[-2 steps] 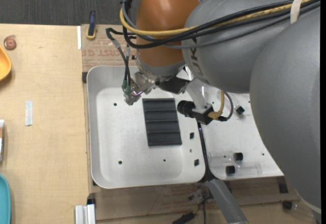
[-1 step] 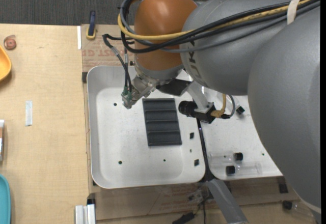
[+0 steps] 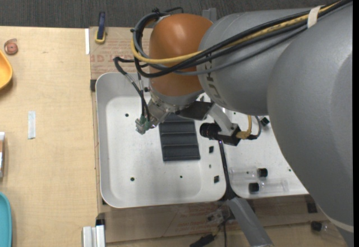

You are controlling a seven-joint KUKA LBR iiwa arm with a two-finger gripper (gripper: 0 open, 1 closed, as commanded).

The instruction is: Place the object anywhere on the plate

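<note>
- The grey arm (image 3: 280,66) comes in from the desk's right edge and takes up much of the upper right, its thickest link nearest the camera.
- An orange band (image 3: 176,49) rounds the arm just above the wrist.
- Black and yellow cables (image 3: 247,30) run along the grey link and loop round the orange band.
- Below the band, the hand (image 3: 180,139) points down over the middle of the desk, seen as a dark ribbed block from above.
- Its finger state cannot be told.
</note>
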